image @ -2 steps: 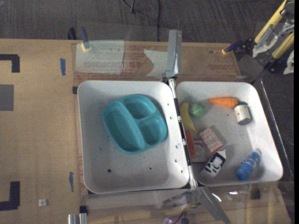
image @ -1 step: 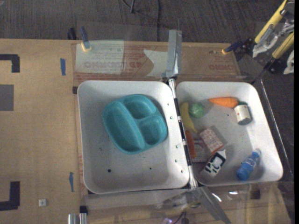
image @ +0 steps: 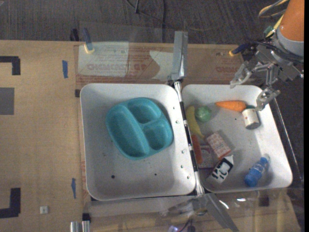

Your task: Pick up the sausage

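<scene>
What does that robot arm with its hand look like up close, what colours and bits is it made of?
The arm enters at the upper right with a bright orange band, pale grey below it. The hand is bare silvery metal with two thin fingers. Yellow and dark cables loop beside the orange part, and a small blue piece sits near the wrist.

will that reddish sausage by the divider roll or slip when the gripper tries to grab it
The sausage looks long, thin and rounded, so it may roll if nudged sideways. It lies tight against the right bin's left wall, which probably leaves little finger room. Its smooth skin could slip. The gripper is open above the far corner.
</scene>
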Controlling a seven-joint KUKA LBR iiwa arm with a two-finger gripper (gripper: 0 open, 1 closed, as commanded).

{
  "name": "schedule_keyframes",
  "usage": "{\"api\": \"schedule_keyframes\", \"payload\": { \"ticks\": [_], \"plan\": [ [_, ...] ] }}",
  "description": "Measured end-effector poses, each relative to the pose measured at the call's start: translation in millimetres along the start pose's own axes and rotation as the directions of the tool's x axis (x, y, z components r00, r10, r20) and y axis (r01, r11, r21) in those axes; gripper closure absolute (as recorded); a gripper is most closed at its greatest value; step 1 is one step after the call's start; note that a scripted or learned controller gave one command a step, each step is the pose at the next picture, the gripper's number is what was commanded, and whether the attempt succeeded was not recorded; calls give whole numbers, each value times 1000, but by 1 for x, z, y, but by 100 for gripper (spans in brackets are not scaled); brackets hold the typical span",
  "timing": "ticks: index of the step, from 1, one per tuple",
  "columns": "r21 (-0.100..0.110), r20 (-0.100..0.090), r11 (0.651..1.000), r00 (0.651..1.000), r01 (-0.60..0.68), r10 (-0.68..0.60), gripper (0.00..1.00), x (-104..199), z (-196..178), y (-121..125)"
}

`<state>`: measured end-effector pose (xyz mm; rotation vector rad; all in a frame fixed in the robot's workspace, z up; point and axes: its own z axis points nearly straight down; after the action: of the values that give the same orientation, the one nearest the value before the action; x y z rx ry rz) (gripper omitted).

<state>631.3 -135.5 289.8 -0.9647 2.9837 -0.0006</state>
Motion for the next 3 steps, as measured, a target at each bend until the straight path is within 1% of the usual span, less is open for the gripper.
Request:
{"api": "schedule_keyframes", "payload": {
  "ticks": [1,2,3],
  "plan": [
    [1,0,976,976,-218,218,0,22,144,-3],
    [4,4,942,942,-336,336,0,36,184,59],
    [0,-26,909,909,-416,416,0,-19,198,24]
  ]
}}
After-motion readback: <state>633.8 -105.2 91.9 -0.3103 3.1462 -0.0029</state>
